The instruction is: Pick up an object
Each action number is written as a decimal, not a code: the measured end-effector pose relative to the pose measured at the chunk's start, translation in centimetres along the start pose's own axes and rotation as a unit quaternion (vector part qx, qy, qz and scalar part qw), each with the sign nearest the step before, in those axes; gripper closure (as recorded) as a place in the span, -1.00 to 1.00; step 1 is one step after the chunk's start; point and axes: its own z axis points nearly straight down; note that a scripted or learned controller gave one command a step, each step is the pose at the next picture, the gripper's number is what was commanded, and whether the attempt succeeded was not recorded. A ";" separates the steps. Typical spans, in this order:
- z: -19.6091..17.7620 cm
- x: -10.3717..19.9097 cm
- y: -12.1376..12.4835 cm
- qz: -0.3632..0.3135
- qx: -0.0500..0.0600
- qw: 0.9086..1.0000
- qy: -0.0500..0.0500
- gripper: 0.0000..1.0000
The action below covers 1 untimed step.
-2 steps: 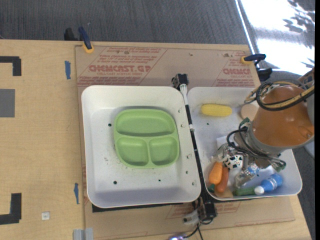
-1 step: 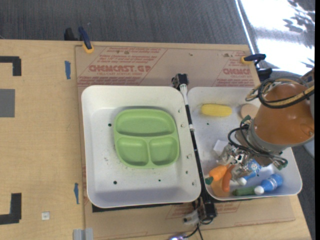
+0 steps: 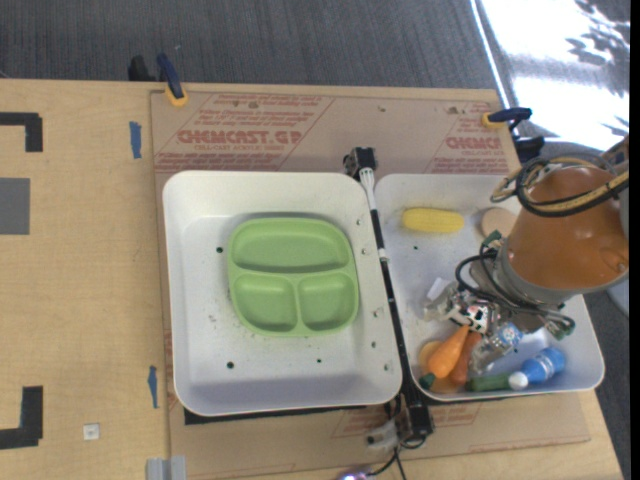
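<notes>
Because the arm [image 3: 565,238] reaches down into the crowded near end of the right bin [image 3: 592,360], the main risk is a grasp that catches nothing, or two things at once. Its jaws sit low among the clutter, just beside a small black-and-white toy [image 3: 470,315]. The wrist hides them enough that I cannot tell whether they are open or closed, nor whether anything lies between them.

Things to pick lie packed there. An orange carrot [image 3: 450,353] touches a green pen-like piece [image 3: 488,381], a blue bottle [image 3: 543,366] rests by the front wall, and a crinkled clear scrap [image 3: 437,293] lies near the divider. A closing pinch could, I judge, squeeze the rounded carrot or bottle sideways until it slips free, or nip only the thin scrap. Pressing down further could jam the jaws against the bin floor.

A yellow corn cob [image 3: 433,221] lies well apart at the far end and looks an easier target. The left bin [image 3: 185,298] holds a green divided plate [image 3: 293,273].
</notes>
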 end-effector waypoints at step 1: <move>0.0 0.0 0.0 0.000 0.000 1.000 0.000 -1.00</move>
